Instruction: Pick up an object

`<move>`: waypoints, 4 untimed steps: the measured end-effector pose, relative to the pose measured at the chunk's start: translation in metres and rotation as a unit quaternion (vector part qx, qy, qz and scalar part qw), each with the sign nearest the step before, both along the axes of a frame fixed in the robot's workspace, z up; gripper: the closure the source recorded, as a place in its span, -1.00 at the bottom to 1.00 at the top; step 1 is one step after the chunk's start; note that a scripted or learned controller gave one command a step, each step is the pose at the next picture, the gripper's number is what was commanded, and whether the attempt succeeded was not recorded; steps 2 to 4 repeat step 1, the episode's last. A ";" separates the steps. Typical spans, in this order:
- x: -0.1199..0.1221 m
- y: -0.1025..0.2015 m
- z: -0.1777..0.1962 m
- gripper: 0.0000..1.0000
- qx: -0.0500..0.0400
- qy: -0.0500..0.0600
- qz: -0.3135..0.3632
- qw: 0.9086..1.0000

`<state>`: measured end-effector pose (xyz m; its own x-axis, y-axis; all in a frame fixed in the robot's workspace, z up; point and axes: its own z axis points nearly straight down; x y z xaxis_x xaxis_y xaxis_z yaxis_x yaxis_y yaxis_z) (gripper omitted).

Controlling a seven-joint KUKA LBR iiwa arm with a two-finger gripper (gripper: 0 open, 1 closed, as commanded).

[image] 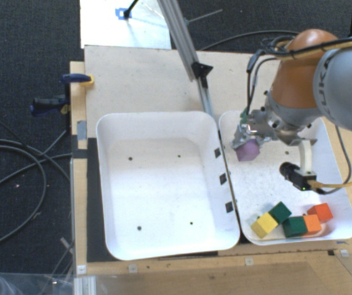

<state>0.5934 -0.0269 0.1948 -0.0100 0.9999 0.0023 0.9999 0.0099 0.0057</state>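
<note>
My gripper (248,139) hangs over the upper left part of the right bin (342,226), close to the divide between the two bins. It is shut on a purple block (247,150), which sits tilted between the fingertips, just under the metal fingers. The grey arm with its orange band (302,66) reaches in from the right above it. Several more cubes lie in the right bin's front corner: a yellow cube (264,224), a dark green cube (280,212), a green cube (294,226), an orange cube (312,224) and a red cube (321,212).
The left bin (108,183) stands beside the right one, their rims touching. A slanted metal pole (182,35) crosses the bench behind the bins. A black cable connector (296,176) hangs from the wrist over the right bin.
</note>
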 end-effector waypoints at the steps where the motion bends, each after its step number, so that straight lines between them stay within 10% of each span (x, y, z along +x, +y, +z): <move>1: -0.062 0.092 0.010 1.00 0.001 0.004 0.002 1.000; 4: -0.062 0.092 0.010 1.00 0.001 0.004 0.002 1.000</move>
